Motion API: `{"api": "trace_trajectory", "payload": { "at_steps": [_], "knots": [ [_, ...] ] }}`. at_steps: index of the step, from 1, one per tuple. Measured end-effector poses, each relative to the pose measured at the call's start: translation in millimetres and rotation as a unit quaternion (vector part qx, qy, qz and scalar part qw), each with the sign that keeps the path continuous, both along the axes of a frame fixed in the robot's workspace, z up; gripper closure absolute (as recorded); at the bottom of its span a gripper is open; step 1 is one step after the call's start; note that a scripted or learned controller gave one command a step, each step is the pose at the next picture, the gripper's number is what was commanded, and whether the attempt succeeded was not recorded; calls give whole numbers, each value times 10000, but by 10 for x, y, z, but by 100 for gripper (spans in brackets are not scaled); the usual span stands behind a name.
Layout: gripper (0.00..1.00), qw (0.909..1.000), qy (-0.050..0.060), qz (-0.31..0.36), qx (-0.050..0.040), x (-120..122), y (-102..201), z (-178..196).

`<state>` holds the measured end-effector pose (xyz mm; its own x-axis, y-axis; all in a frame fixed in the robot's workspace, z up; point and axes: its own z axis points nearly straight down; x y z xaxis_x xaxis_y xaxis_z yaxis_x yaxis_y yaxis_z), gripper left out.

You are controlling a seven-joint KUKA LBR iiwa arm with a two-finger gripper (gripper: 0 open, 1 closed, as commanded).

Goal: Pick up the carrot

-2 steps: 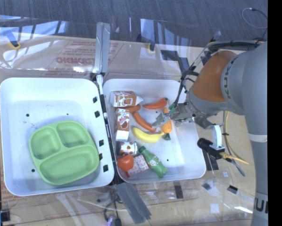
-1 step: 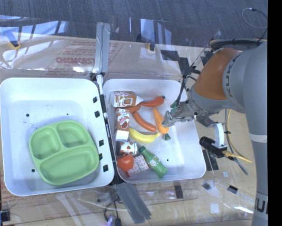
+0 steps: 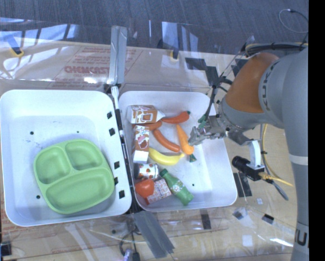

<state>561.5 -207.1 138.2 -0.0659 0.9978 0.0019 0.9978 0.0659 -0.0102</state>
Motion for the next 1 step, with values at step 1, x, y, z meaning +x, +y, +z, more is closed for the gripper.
{"api": "trace_trajectory", "payload": {
  "at_steps": [1],
  "knots": [
    [0, 10000, 3, 4, -2, -1, 1, -3]
  ]
}}
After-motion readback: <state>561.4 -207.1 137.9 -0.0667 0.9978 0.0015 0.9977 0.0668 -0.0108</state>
